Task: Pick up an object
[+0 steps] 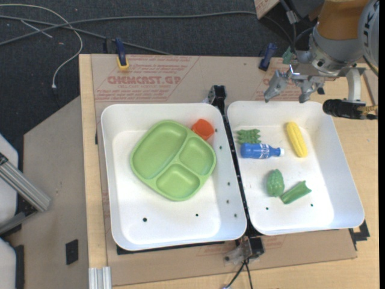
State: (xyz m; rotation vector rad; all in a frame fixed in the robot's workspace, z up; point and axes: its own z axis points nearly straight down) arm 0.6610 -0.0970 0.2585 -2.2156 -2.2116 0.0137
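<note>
Tool (292,88) hovers open and empty at 12 o'clock of my right bin (346,185), above its rim; the corn (295,139) lies free below, an easy pick.

Beside the lime-green divided plate (173,159) sit an orange piece (203,127), yellow corn (296,139), a blue bottle (260,152) and green vegetables (275,183).

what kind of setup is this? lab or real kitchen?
Most likely a robot lab bench, not a kitchen: two white bins on a cardboard sheet held by clamps, toy food such as a plastic corn cob, loose cables on carpet.
</note>
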